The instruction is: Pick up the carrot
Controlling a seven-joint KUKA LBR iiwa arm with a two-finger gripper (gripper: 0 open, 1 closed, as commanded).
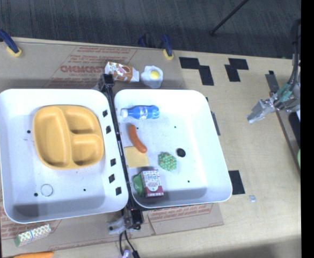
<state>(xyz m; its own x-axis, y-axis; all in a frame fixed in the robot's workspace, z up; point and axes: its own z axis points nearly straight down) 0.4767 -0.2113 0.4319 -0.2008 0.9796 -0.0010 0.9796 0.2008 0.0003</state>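
The carrot [136, 137], a short orange-red stick, lies at a slant in the right bin [199, 104], near its left wall. It sits between a blue bottle [140, 112] above it and a yellow cheese slice [135, 156] below it. My gripper [260, 113] is far to the right, outside the bins, over the bare bench near the view's right edge. It is well apart from the carrot, and nothing shows in it.
The right bin also holds a green bunch [167, 161], a small black disc [180, 153] and a red-labelled carton [152, 183]. A yellow divided plate [68, 135] fills much of the left bin [12, 198]. A small carton [119, 71] and a fried egg [152, 76] lie behind the bins.
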